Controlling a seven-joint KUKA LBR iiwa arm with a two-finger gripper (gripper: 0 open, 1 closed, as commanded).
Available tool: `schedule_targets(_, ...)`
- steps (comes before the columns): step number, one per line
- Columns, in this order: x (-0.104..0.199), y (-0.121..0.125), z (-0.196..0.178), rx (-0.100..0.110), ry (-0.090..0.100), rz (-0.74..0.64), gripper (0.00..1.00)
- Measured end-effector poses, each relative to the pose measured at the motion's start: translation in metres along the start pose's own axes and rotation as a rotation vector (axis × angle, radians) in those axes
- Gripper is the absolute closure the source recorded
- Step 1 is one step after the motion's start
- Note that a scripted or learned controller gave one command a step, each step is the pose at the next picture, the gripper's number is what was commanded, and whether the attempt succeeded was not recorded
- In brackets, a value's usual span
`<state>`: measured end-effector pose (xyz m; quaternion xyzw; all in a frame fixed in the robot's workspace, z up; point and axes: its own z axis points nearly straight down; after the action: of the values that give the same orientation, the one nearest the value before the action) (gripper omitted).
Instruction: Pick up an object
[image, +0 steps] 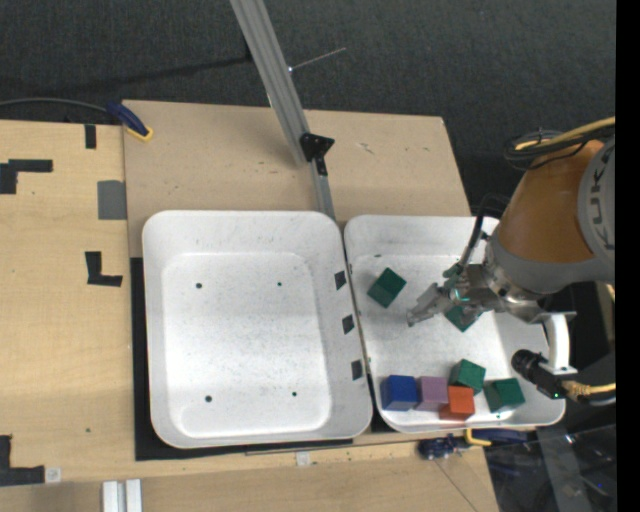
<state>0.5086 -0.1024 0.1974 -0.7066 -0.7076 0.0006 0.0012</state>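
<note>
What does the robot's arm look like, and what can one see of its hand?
The arm is bulky and rounded, with a broad orange band above a grey wrist; part of a dark letter shows at its right edge. Thin yellow and black cables loop over its top. The hand is small, of grey metal with greenish parts.

Arm (555, 215) low, wrist angled left.

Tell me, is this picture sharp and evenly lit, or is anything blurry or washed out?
In the camera view the left bin is so bright that its white floor looks nearly washed out; the small blocks, like the blue block, stay readable but soft-edged; the gripper is slightly blurred; the floor beyond the bench is dark.
</note>
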Motion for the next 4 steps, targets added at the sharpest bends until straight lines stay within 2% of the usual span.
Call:
schedule_targets(1,0.0,0.0,0.0,0.0,0.0,0.0,0.0)
schedule_targets(2,0.001,0.002,0.064,0.006,0.0,0.001,0.0)
schedule_targets(3,0.002,0.001,0.107,0.001,-0.002,0.0,0.0)
schedule_targets(4,0.002,0.001,0.097,0.003,0.001,0.0,1.0)
